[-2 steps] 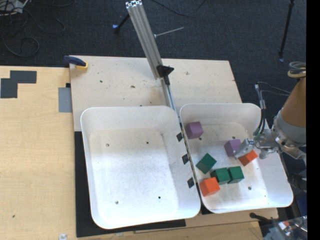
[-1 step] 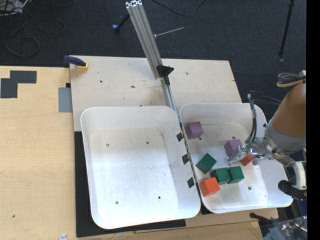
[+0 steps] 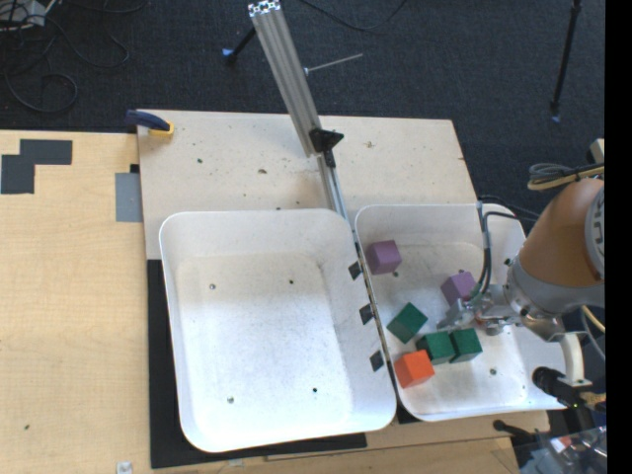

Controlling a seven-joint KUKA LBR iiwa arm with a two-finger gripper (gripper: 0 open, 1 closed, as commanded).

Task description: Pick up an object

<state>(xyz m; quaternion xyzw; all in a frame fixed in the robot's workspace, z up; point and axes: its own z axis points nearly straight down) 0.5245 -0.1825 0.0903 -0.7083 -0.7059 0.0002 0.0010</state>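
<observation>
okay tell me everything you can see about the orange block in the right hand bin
The orange block is a small cube, matte and solid-looking, plain with no markings. It sits flat on the floor of the right bin, near the front-left corner, close to the wall shared with the other bin. A green block lies just behind it to the right, very close or touching; I cannot tell which. The gripper is farther back and apart from it.

A robotics lab: a plywood counter (image 3: pixel 395 156) carries two white bins (image 3: pixel 197 235), with an aluminium camera mast (image 3: pixel 286 67), tripod legs (image 3: pixel 568 47) and loose cables (image 3: pixel 39 77) on dark carpet (image 3: pixel 444 57).
</observation>
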